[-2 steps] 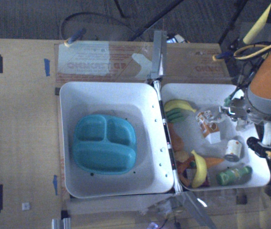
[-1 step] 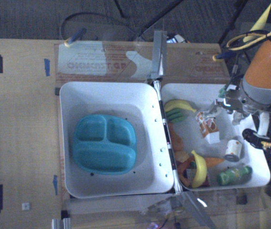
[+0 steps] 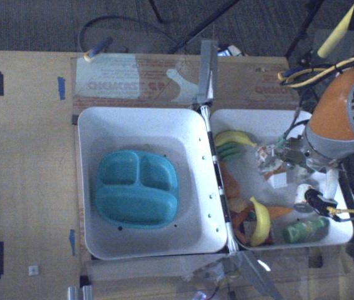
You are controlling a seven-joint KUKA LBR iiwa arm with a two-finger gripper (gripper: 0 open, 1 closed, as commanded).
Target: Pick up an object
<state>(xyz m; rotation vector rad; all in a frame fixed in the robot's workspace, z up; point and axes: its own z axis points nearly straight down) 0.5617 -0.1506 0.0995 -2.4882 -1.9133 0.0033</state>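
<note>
The camera view showed the hand low in the right bin, beside a crinkly wrapper. I could not tell its state. It should go straight down, squeezing slowly.

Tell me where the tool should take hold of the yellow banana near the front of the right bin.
Take the banana across its middle, from above. It lies flat and curved, running front to back, so its narrow width suits closing from either side. Its left side touches the orange and red pieces and the green bottle lies to its right, so drop straight down rather than sweep in sideways.
</note>
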